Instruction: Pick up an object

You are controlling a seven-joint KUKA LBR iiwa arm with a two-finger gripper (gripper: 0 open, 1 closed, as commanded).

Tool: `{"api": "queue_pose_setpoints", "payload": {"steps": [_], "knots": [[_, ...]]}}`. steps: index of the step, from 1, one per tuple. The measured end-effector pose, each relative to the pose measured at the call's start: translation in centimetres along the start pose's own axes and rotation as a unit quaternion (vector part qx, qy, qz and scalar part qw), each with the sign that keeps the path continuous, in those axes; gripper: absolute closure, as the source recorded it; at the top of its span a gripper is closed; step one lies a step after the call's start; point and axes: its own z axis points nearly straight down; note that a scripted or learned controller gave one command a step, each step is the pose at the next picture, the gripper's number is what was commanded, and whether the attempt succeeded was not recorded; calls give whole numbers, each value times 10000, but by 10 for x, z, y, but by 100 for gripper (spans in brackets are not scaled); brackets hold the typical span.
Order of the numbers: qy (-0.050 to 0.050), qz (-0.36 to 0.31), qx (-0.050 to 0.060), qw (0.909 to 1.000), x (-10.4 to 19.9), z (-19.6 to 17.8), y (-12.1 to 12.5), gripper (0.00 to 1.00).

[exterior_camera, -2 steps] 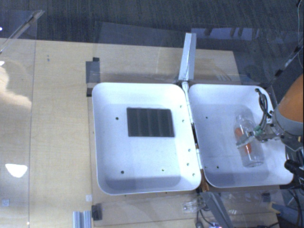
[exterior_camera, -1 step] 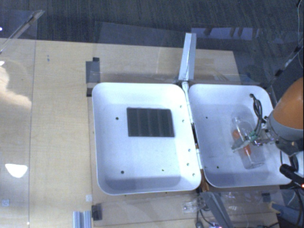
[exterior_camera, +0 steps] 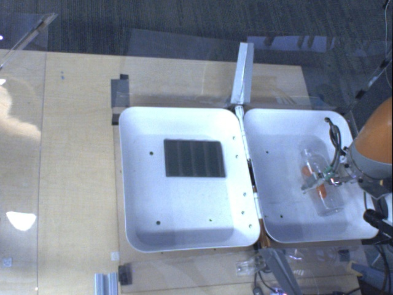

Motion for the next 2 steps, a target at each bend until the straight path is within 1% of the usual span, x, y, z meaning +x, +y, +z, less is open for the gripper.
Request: {"api": "queue_pose_setpoints", "payload": {"steps": [1, 2], "knots": [[45, 181, 89, 9998, 86, -60, 68, 100], [34, -72, 76, 9999, 68, -145, 47, 100]]}}
